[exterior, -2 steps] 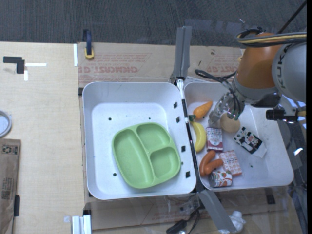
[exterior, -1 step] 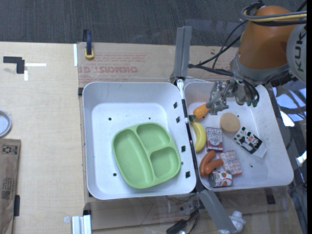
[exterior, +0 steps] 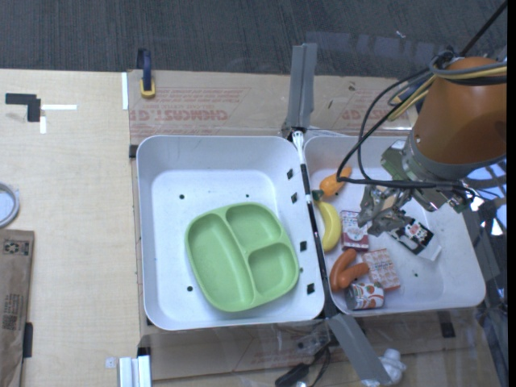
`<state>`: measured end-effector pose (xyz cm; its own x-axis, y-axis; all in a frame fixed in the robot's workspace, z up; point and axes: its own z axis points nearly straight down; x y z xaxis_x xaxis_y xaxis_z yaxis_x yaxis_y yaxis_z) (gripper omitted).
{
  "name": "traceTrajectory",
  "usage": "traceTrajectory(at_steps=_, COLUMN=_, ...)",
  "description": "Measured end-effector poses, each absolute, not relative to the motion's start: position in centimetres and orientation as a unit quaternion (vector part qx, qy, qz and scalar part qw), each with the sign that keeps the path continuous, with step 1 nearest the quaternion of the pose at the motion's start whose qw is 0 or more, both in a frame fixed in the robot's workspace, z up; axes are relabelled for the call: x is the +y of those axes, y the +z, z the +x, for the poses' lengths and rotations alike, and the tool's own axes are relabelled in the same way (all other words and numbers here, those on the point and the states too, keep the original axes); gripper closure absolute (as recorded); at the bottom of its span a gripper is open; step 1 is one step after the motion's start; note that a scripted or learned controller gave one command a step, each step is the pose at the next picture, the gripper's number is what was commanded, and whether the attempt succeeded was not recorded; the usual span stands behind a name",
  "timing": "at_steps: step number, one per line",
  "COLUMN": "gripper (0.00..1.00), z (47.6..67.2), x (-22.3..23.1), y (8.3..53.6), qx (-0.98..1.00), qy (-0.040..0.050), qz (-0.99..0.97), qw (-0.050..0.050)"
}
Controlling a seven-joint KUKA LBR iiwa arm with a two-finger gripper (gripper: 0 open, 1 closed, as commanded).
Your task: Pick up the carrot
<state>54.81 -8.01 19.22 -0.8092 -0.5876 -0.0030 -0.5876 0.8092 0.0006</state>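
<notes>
Two bins, carrot [exterior: 333, 183] at right bin's [exterior: 451, 297] top-left, untouched; gripper [exterior: 381, 214] hovers nearby over the clutter, grip state unreadable; next: shift up-left, descend.

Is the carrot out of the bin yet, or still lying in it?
Still in. The carrot lies on the floor of the right bin near its upper left corner, above the banana. The gripper hangs to its right, apart from it.
</notes>
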Motion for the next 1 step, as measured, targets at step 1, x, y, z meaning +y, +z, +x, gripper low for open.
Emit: traceTrajectory(at_steps=1, gripper=1.00, z=59.52, x=-5.66, y=19.17, qx=0.945, qy=0.0008, qz=-0.326, qw=0.002)
